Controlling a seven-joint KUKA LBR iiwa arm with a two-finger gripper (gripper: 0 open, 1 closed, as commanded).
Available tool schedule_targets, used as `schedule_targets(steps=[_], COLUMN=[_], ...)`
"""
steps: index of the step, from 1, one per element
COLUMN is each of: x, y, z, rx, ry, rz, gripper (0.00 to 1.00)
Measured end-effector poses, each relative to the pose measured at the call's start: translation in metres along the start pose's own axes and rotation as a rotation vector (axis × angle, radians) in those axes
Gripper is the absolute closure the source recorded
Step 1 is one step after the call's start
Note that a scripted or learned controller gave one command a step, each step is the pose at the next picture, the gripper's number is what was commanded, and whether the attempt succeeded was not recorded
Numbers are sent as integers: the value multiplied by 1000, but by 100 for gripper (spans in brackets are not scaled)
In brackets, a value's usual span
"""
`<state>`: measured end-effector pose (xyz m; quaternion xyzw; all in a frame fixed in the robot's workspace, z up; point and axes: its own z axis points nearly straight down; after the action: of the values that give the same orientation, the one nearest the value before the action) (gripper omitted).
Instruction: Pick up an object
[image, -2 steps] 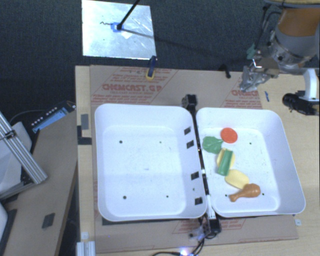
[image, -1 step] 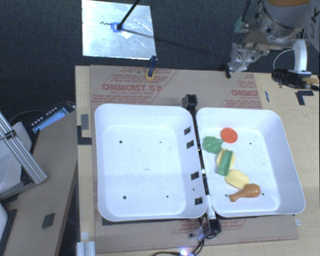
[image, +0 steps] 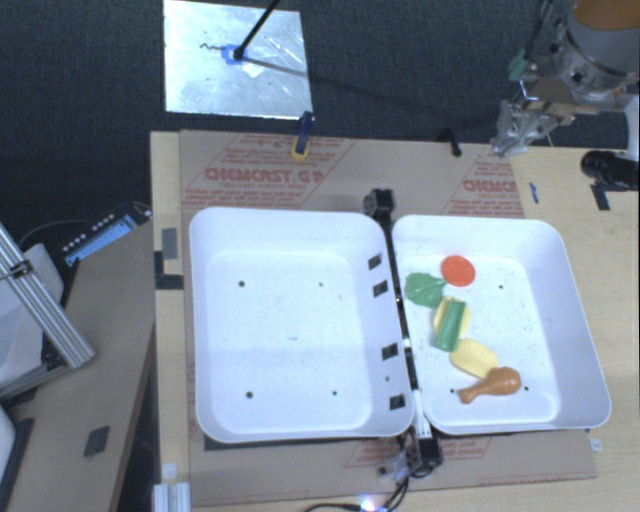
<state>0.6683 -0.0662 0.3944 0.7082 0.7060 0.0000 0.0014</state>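
The cardboard sheet (image: 260, 172) on the desk (image: 120, 330) reads "CHEMCAST" in red. The pincer (image: 512, 135) hangs above the far right corner; its spread I cannot tell. Toy foods, among them an orange disc (image: 458, 269), lie in the right bin (image: 570, 300).

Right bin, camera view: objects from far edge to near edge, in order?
Red-orange disc → green leaf-shaped piece → green block → yellow piece → brown drumstick.
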Motion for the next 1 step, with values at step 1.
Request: schedule_targets(steps=[1], x=[-55], y=[0], z=[5], rx=[-1], ry=[0], rz=[0], gripper=[100])
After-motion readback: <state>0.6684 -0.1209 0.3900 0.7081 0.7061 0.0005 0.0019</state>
